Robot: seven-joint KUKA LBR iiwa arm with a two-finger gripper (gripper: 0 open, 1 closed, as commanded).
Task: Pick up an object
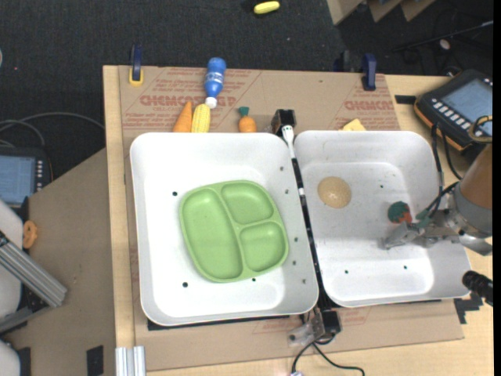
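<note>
In the right bin (368, 284) lie a round tan piece (334, 192) near the back left and a small dark green thing with a red bit (399, 210) toward the right. My gripper (401, 232) reaches in low from the right, its tip just in front of and touching or almost touching the green thing. I cannot make out whether the green thing is in its grasp. The left bin (156, 171) holds a green divided plate (232, 229).
Behind the bins on the cardboard lie a blue-and-white bottle (214, 77), a corn cob (201, 117), two carrots (183, 118) (246, 122), a black clip (283, 120) and a yellow piece (354, 125). A handheld pendant (462, 108) sits at the right.
</note>
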